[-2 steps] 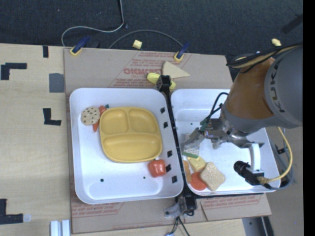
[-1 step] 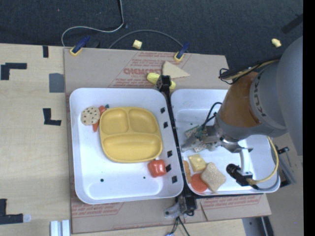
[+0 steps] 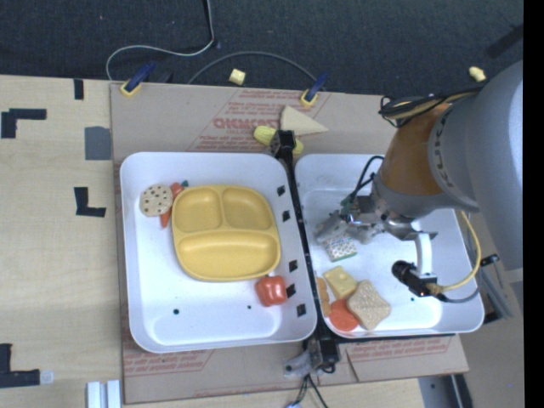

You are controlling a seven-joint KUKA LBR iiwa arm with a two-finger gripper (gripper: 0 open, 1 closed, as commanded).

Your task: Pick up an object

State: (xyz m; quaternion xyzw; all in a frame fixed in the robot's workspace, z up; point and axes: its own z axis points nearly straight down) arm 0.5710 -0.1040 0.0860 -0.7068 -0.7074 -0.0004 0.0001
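The arm (image 3: 442,155) comes in from the right and bends down over the right bin (image 3: 450,317), its gripper (image 3: 344,228) low near that bin's left side. From here I cannot tell whether it is spread or pressed together, because the wrist hides it. Just under the gripper lies a small speckled square piece (image 3: 342,247), its corners pointing near and far like a diamond, with no clear long axis; whether the gripper touches it I cannot tell. Nearer in the same bin sit a yellow block (image 3: 339,281), a red piece (image 3: 342,318) and a tan slice of bread (image 3: 368,304), crowded together. The left bin (image 3: 149,317) holds a yellow divided plate (image 3: 225,232), a cookie (image 3: 155,200) at its far left and a red toy (image 3: 272,291) by its near right.
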